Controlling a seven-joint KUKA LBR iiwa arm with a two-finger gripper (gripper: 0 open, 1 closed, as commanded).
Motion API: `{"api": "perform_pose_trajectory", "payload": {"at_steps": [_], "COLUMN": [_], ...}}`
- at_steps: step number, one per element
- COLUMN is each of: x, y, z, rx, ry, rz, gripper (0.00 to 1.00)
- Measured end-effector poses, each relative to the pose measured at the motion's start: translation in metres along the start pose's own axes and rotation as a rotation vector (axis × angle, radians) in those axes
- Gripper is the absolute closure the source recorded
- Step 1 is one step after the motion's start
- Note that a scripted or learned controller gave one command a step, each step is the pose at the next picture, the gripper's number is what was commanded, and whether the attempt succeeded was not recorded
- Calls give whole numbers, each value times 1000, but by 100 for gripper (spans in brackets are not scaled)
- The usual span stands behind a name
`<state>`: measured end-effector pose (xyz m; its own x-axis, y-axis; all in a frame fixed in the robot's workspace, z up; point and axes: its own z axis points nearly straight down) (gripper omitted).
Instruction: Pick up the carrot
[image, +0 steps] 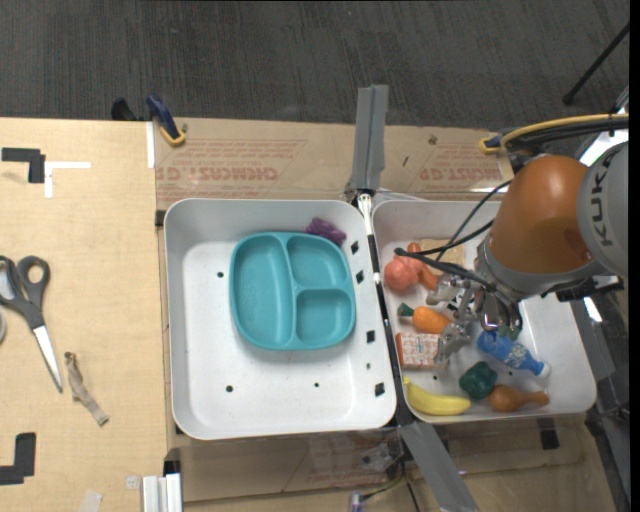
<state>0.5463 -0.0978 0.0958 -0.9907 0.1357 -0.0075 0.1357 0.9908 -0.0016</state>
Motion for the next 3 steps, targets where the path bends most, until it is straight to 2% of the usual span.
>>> {"api": "perform_pose_trajectory", "payload": {"at_steps": [1, 2, 3], "x": [-22, -31, -33], "y": [3, 8, 9], "z": [0, 0, -11], "rx": [-4, -1, -2], "ry": [-2, -1, -5], "rz": [-504, -397, -393], "gripper": [0, 0, 100]}}
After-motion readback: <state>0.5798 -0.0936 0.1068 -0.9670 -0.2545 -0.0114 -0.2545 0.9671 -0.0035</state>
